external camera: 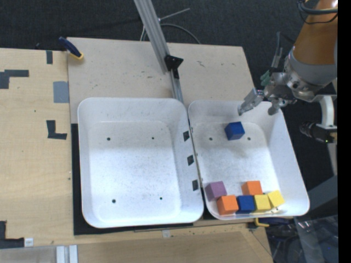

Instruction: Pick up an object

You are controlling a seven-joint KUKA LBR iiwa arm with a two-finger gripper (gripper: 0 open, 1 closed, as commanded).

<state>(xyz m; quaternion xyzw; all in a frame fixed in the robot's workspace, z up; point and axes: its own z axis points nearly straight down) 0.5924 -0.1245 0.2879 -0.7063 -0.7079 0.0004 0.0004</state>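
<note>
I have the gripper (256, 104) hanging over the upper right of the frame, above the far rim of the right bin (289, 147), and its two fingers stand apart with nothing between them, so I judge this to be the approach step, with no grasp made yet. The nearest candidate is the lone blue cube (235, 130), sitting in the upper middle of the right bin, just below and left of the gripper in the picture and well apart from the rest. The other blocks crowd along the bin's lower edge: a purple cube (215, 189), an orange cube (227, 204), a second blue cube (245, 203), a yellow cube (262, 202), another orange cube (252, 188) and another yellow one (276, 197), several touching. The left bin (88, 114) holds nothing I would go for. My next move calls for shifting the open jaws down-left to centre over the lone blue cube, squaring them to its faces, lowering until they straddle it, then closing.
</note>
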